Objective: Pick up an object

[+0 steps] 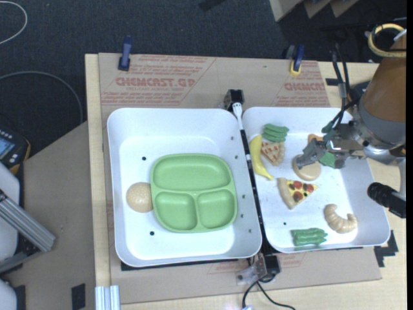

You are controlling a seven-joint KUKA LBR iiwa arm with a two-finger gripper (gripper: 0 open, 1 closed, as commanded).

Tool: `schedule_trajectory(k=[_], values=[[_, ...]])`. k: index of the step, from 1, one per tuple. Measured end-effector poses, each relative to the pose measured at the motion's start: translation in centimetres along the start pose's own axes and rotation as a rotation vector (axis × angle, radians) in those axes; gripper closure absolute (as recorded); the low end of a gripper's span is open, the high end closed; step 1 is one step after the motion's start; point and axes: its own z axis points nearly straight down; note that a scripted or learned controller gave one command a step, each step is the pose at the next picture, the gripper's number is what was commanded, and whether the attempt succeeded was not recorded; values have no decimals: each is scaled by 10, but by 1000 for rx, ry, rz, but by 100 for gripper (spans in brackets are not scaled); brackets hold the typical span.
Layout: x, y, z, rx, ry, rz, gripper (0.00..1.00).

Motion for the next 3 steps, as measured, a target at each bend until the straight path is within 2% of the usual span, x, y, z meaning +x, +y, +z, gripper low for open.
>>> schedule_trajectory(k=[1, 2, 3], values=[[0, 1, -11, -3, -1, 0, 100], [60, -34, -132, -14, 1, -8, 100], [46, -27, -111, 2, -1, 2, 100]])
